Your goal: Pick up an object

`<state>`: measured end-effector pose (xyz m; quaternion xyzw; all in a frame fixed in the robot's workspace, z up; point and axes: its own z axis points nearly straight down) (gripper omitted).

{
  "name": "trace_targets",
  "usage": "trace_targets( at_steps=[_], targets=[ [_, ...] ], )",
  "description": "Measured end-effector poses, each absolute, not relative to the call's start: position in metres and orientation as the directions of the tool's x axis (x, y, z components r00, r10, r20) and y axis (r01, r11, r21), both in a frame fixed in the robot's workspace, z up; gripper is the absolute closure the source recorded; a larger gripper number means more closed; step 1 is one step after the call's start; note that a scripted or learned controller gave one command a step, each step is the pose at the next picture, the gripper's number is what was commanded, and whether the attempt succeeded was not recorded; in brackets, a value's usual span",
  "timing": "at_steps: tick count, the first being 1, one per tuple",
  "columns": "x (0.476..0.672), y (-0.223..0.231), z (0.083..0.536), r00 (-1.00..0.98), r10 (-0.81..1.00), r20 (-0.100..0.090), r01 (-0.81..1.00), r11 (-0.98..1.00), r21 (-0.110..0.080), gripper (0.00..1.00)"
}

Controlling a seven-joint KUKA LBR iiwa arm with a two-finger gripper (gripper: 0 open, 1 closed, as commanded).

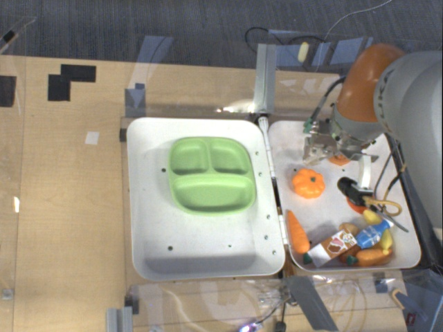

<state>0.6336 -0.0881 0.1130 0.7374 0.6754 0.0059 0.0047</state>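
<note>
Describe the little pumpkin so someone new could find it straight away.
Look in the right bin, the one with the toys. The pumpkin sits alone near its middle, below the pincer. It is round, orange and ribbed with a green stem, unlike the long carrot below it.

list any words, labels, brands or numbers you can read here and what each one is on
No text can be read as words in this view.
Small carton in the right bin: a printed label in red, white and brown, too small and blurred to read.
Blue bottle beside it: a label, too small to read.
Black block shapes on the bench: plain marks, no letters.
Green tray in the left bin: no markings.
</note>
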Motion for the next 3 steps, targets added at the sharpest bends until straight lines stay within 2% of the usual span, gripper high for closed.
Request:
trace_targets(
  at_steps=[1, 2, 3],
  targets=[
    [0.634, -0.088, 0.113, 0.088, 0.996, 0.002, 0.996, -0.088, 0.015, 0.00],
    [0.590, -0.086, 0.089, 0.060, 0.998, 0.001, 0.998, -0.060, 0.013, 0.00],
    [0.592, -0.085, 0.100, 0.061, 0.998, 0.003, 0.998, -0.061, 0.018, 1.00]
  ],
)
